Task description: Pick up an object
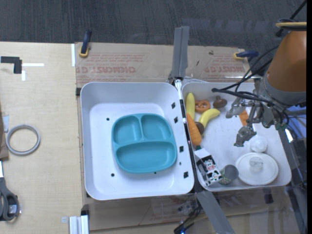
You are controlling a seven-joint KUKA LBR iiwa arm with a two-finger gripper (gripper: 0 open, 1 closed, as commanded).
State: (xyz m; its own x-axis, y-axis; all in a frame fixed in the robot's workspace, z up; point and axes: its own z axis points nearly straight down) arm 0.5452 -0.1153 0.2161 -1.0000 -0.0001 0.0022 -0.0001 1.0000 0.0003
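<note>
Glossy plastic teal plate

A pale wood surface spreads across the left, with a flattened brown cardboard sheet lying along its far side. Beyond it runs dark grey carpeted floor. A roll of grey tape rests near the left edge.

Red lettering runs along the cardboard sheet behind my bins, upside down to this view; I cannot read it for certain.

Small items along right bin's left wall
</note>
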